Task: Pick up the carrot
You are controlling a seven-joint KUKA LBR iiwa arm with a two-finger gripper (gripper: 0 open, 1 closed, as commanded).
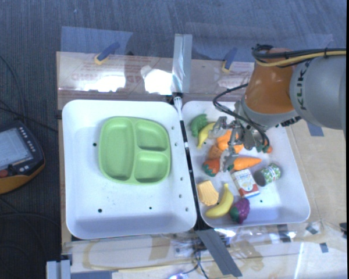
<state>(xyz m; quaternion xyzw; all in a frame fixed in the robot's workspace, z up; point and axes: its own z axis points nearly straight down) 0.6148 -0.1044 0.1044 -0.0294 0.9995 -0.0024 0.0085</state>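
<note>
**Carrot waits under the gripper in a crowded bin**

Carrot (pixel 245 162) lies right of centre in the frame, in the right bin (pixel 291 199), pointing right. The gripper (pixel 238 137) hangs just above and left of it, among orange toys; how its jaws stand cannot be told. A red-and-white carton (pixel 245 182) and green can (pixel 269 174) sit just beside the carrot, so a descending grasp may likely catch a neighbour instead. The left bin (pixel 81 202) holds a green tray (pixel 134 150).
</note>
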